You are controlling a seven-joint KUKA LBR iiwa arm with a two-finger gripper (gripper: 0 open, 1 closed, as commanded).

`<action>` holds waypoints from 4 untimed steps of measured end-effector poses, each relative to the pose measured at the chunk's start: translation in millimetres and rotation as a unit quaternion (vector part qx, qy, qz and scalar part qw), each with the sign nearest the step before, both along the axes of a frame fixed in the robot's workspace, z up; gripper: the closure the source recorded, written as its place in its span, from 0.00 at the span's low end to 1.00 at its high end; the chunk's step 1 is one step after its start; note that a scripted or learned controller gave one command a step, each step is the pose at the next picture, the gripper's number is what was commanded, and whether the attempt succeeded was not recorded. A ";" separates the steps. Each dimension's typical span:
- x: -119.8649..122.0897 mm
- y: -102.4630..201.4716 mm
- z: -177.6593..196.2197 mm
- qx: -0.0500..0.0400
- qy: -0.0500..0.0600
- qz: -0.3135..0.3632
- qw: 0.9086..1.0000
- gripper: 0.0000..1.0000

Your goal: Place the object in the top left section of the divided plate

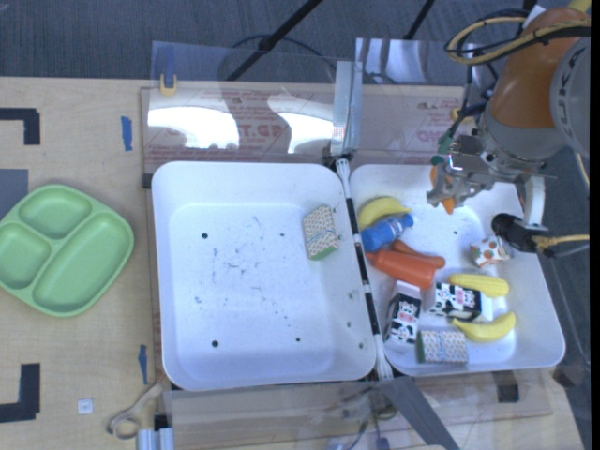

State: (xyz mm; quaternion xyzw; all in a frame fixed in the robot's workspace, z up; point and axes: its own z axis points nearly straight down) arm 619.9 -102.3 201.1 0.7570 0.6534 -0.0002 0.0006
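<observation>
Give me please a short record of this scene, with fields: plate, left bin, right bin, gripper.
plate: green divided plate on the bench left of the bins, nothing in its sections
left bin: white bin with one patterned sponge near its right wall
right bin: bananas, blue bottle, orange tube, cow-print boxes, second sponge
gripper: gripper above the right bin's far part, beside the banana, nothing visibly between its fingers

Wooden bench (75,364) has a green divided plate (62,248) sitting at its left and two white bins (178,279) side by side next to it.
</observation>
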 end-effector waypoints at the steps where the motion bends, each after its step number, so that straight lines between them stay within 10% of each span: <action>1: 0.1 -0.1 0.2 0.000 0.000 0.000 1.000 0.00; 4: 0.1 -0.1 0.2 0.000 0.000 0.000 1.000 0.00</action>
